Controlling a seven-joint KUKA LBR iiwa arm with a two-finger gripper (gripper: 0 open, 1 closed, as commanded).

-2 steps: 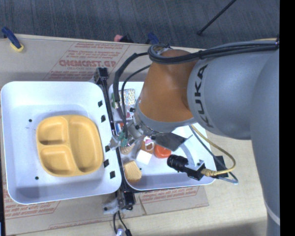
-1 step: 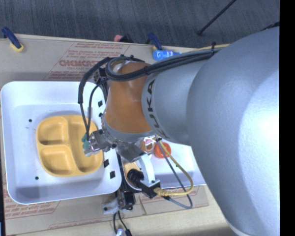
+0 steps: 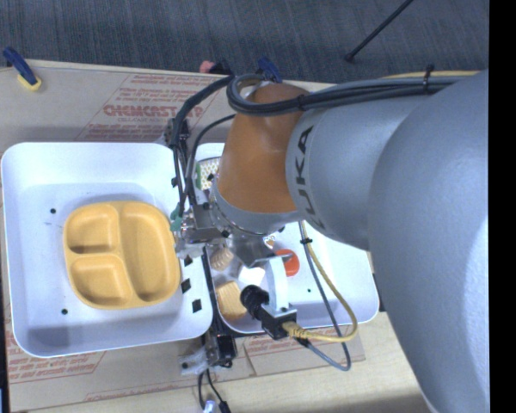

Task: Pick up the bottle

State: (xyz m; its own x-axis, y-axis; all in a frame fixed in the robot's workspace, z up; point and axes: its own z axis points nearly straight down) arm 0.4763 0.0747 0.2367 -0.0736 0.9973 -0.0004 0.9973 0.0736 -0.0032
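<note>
**Arm crowds the right bin, bottle mostly hidden**

The biggest risk is a blind grasp. The arm hangs low over the right bin, and its wrist hides most of what lies there, so the gripper could close on the wrong thing or on nothing. It sits near the wall shared with the left bin, so it could also catch that wall or push things aside. A yellow cable loops over the right bin and might snag.

Whether the gripper is released or clenched cannot be told; the wrist covers it.

The bottle cannot be picked out for certain. An orange-red piece peeks out beside the wrist in the right bin, and a tan rounded thing lies just below; either may be part of it. A yellow divided plate rests in the left bin, well clear of the work.
</note>
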